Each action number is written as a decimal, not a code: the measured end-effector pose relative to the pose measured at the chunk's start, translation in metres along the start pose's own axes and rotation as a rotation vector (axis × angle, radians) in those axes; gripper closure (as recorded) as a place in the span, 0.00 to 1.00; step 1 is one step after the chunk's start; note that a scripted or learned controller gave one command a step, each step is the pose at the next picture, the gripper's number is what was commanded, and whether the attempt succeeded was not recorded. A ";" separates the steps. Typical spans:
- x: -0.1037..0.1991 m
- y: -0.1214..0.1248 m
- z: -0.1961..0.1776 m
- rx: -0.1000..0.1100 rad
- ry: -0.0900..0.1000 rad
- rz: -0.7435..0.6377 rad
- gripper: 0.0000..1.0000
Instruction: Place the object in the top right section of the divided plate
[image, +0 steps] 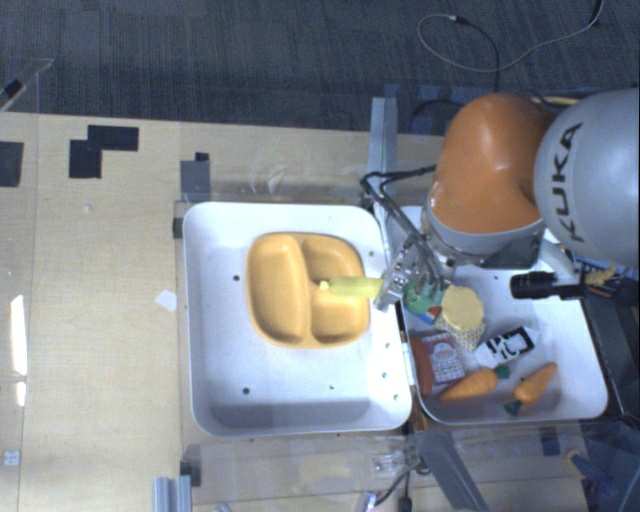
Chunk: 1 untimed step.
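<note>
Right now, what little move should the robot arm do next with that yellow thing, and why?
Probably nudge it a little up and left, then let go. The gripper sits at the divided plate's right edge with the yellow-green object sticking out from it over the ridge between the two right sections, so it seems not yet fully inside the top right one.

Pale yellow-green object (350, 288) lying lengthwise across the yellow divided plate's (280, 300) right sections, in the left bin.

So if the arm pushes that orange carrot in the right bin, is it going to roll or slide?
The smooth orange carrot with a tapered body would probably roll, curving toward its thin end. It looks like light plastic, so likely stiff and easy to shift. The brown packet beside it may block it.
</note>
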<state>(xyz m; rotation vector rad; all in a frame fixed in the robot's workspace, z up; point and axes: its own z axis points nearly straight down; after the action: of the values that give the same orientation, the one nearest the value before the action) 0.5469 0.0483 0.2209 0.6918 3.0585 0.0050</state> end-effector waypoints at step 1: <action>0.018 -0.020 -0.001 0.000 0.000 -0.055 1.00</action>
<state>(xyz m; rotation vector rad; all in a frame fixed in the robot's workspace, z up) 0.5223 0.0378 0.2216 0.6078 3.0757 0.0043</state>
